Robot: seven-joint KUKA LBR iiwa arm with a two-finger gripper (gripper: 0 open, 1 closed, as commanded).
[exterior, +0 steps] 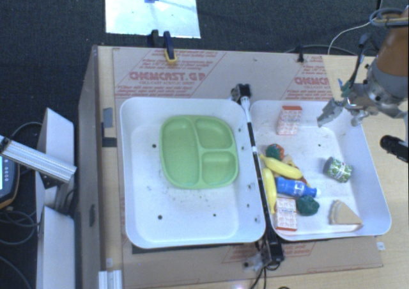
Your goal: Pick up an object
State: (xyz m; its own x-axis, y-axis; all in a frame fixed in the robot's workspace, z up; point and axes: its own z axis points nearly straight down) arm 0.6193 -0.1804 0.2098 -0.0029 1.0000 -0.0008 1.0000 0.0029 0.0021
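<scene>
The right bin [370, 160] holds several small objects: a red-and-white carton [289, 120], a banana [282, 167], a blue bottle [295, 188], a green can [337, 169], a dark green lump [308, 204], a tan wedge [345, 214] and a red-and-white box [286, 213]. My gripper [342, 115] hangs over the far right part of this bin, to the right of the carton and above the can. Its two fingers stand apart, open, with nothing between them.
The left bin [140, 172] holds a green divided plate [198, 151]. A black clamp bar [252, 153] runs along the seam between the bins. Cables [358, 25] trail behind the arm at the right. A cardboard sheet [192, 70] lies under both bins.
</scene>
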